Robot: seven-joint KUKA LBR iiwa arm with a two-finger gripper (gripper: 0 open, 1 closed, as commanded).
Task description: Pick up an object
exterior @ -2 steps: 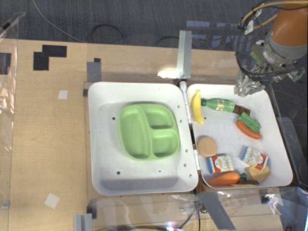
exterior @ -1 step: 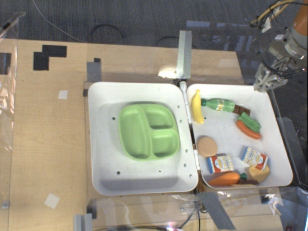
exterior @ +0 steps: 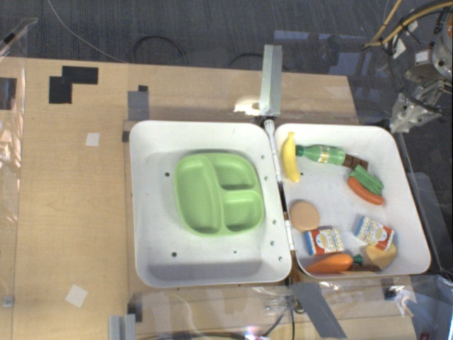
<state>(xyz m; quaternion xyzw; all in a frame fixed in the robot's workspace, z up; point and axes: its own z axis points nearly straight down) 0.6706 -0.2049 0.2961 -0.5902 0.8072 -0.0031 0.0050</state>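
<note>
A pale wooden desk (exterior: 64, 211) is carrying two shallow white bins over dark carpet. The left bin (exterior: 148, 261) is holding a glossy green divided plate (exterior: 216, 193). The right bin (exterior: 403, 190) is crowded: a banana (exterior: 289, 158), green bottle (exterior: 322, 154), round tan cookie (exterior: 305, 215), small cartons (exterior: 325, 241) and a carrot (exterior: 331, 263). The hand (exterior: 414, 112) is hanging beyond the bin's far right corner, its grip too blurred to tell.

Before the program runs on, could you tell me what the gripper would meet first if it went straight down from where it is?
Probably the right bin's top-right rim, or the bench just outside it; the gripper sits above that corner, clear of the toys, though its height is hard to judge.
</note>
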